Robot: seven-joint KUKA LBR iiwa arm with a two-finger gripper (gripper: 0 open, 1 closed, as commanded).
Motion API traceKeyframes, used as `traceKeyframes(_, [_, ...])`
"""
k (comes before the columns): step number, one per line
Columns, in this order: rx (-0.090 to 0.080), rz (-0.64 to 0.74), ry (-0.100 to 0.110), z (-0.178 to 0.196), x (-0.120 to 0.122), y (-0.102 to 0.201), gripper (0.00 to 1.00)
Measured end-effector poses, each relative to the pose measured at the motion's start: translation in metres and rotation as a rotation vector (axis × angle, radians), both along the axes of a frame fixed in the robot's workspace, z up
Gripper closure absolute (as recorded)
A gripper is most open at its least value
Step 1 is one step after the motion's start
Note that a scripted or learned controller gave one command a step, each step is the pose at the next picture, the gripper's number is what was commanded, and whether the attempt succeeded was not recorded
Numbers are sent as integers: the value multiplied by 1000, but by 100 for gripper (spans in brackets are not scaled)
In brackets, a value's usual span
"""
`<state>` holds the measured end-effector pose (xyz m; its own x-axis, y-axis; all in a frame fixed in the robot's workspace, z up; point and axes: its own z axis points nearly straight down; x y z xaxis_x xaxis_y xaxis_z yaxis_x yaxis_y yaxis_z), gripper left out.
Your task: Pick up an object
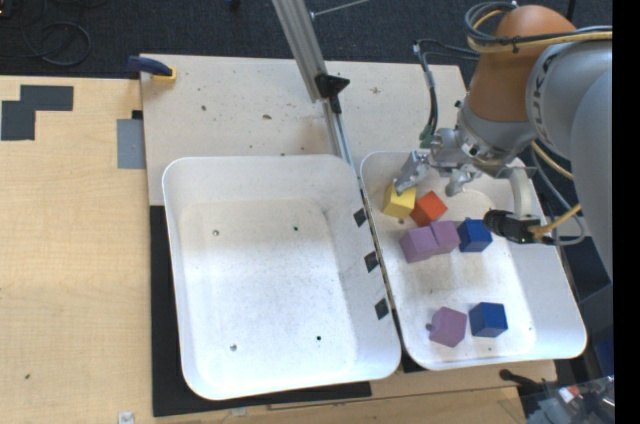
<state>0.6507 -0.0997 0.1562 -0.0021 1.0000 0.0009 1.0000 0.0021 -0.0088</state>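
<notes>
My gripper [435, 180] hangs over the far end of the right bin [560, 337], open, its two fingers spread wide with nothing between them. Just below it sit a yellow block [400, 203] and an orange block [430, 208], touching each other. In front of these lie a larger purple block [430, 241] and a blue block [474, 235]. Near the bin's front end rest another purple block [448, 325] and another blue block [488, 318].
The left bin [190, 212] lies beside the right one, with black clips along the shared rim [372, 260]. A slanted metal rail [300, 27] rises behind the bins. The arm's grey body and cables [560, 112] crowd the right side.
</notes>
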Motion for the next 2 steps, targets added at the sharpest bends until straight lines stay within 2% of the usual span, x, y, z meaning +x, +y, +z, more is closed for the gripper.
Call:
traceKeyframes(1, [-2,-1,-16,-19,-2,-4,0])
traceKeyframes(2, [-3,-2,-20,-26,0,-4,0])
